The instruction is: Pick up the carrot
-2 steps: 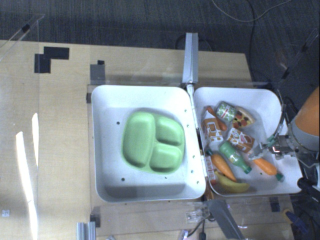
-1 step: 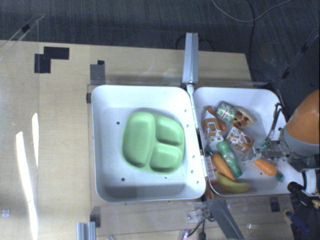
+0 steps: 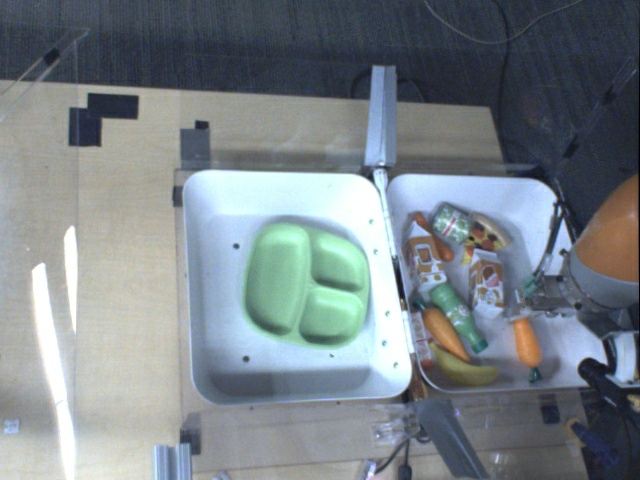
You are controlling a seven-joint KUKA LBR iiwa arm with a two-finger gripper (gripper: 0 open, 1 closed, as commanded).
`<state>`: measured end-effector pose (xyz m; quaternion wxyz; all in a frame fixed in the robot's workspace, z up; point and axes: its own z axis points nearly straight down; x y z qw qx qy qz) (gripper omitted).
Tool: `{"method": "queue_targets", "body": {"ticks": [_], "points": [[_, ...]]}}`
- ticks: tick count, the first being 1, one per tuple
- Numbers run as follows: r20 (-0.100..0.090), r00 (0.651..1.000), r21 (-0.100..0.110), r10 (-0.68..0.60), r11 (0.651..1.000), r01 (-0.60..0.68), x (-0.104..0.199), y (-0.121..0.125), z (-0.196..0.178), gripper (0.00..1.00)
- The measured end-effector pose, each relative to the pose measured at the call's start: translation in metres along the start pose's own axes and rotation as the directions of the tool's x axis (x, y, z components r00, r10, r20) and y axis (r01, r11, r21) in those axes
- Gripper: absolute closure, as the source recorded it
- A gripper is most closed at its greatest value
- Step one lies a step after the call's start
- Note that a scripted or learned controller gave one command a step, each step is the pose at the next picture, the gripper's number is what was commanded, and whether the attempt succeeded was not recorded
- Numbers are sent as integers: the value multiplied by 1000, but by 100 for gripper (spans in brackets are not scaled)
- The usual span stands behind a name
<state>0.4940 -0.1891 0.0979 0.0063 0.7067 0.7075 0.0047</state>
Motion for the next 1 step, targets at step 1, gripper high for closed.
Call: {"method": "queue_targets", "body": {"ticks": [1], "points": [[1, 984, 14, 176, 984, -176, 11, 33, -94, 100]]}}
